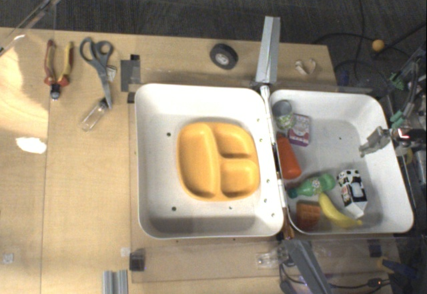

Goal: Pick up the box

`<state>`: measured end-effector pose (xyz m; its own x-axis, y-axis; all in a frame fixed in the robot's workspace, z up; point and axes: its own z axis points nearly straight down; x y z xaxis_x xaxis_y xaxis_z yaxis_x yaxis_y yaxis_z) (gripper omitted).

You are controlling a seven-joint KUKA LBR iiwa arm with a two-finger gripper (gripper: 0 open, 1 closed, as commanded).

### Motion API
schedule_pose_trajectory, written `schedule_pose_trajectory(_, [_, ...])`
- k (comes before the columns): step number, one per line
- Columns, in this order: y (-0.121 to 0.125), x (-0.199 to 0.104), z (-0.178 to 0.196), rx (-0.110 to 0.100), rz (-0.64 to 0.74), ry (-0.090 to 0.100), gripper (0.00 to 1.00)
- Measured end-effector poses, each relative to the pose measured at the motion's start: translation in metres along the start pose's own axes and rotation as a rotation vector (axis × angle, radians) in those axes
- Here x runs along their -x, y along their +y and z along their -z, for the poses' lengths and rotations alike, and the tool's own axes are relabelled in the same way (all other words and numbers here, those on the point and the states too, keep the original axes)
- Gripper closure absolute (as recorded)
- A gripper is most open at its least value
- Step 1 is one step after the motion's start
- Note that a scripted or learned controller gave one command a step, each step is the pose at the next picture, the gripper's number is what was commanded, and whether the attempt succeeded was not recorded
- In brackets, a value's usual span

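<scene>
A small purple and white box point(299, 130) lies in the right bin point(347, 107) near its upper left corner. A black and white carton point(351, 191) stands lower right in the same bin, touching a banana point(337, 213). A grey part of the gripper point(373, 142) pokes in over the bin's right rim, well right of the purple box and above the carton. It touches neither. The rest of the arm is cut off at the right edge.
The right bin also holds a grey ball point(282, 109), an orange carrot point(289, 158), a green toy point(312, 185) and a brown piece point(308, 214). A yellow divided tray point(218, 159) sits in the left bin point(160, 153). Scissors point(101, 66), pliers point(57, 66) and a tape roll point(224, 56) lie on the bench.
</scene>
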<state>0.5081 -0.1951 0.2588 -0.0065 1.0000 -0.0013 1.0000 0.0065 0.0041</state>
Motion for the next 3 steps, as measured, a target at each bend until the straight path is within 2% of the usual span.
schedule_pose_trajectory(1, [0.038,-0.047,-0.154,-0.002,0.139,0.002,0.00])
schedule_pose_trajectory(2, [0.103,-0.085,-0.166,0.019,0.192,-0.021,0.00])
schedule_pose_trajectory(3, [0.101,-0.090,-0.158,0.009,0.196,-0.010,1.00])
